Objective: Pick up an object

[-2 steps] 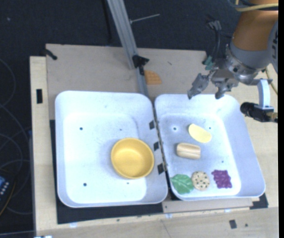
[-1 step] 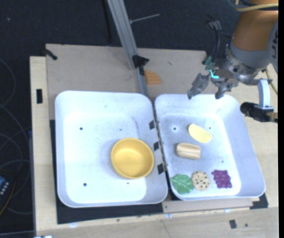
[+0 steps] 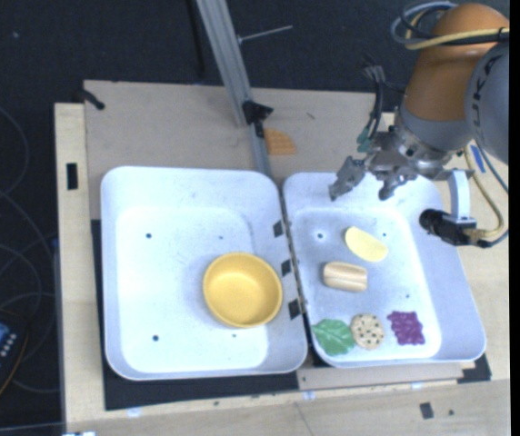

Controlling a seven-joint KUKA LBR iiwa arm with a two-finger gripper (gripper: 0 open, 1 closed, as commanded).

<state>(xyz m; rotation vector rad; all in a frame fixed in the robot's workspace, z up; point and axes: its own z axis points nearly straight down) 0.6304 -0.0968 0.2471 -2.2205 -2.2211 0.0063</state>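
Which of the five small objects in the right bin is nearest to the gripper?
The pale yellow piece, highest in the right bin, lies nearest the open gripper. The others lie farther down.

Tool (image 3: 367,185) hangs open-fingered over the right bin's (image 3: 442,334) far edge, nothing between them; yellow bowl (image 3: 242,289) sits in the left bin (image 3: 142,243).

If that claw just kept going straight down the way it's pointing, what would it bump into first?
Probably the bare white floor at the far end of the right bin. The gripper, fingers spread, hangs over that end; the pale yellow slice lies nearer the camera, likely just off its line, though depth is unclear.
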